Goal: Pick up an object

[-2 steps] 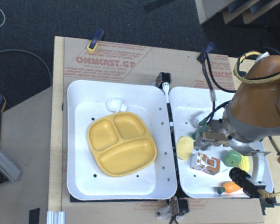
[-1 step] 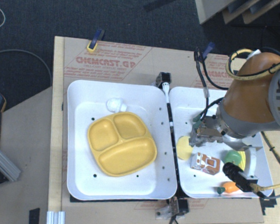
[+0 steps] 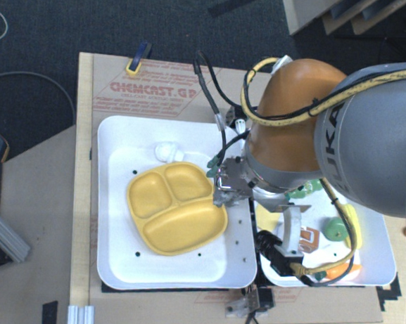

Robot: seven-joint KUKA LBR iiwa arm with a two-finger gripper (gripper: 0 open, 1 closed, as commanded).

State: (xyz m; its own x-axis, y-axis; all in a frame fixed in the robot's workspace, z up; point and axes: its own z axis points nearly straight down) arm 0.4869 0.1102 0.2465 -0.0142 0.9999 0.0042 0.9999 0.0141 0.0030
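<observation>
Yellow plastic, smooth and glossy, makes up the divided plate that lies flat in the left bin. It sits toward the bin's near edge and reaches almost to the right wall. It has one large compartment on the near side and two smaller ones behind it. I judge it light and stiff, not fragile, but slippery, and too wide to span with two fingers. The raised rim, or one of the ridges between compartments, looks like the only place to pinch it. A grip there would likely let it tilt as it rises.

In the right bin, small things lie partly under the arm: an orange and white piece near the front, a green round object just behind it, and a curved yellow object beside that. These look small enough to close on whole.

The gripper hangs over the plate's right far edge, close to the wall between the bins. Its metal body hides the fingertips, so I cannot tell how far open it is or whether it has hold of anything.

Farther back, a small white object rests near the left bin's far edge, just beyond the plate.
</observation>
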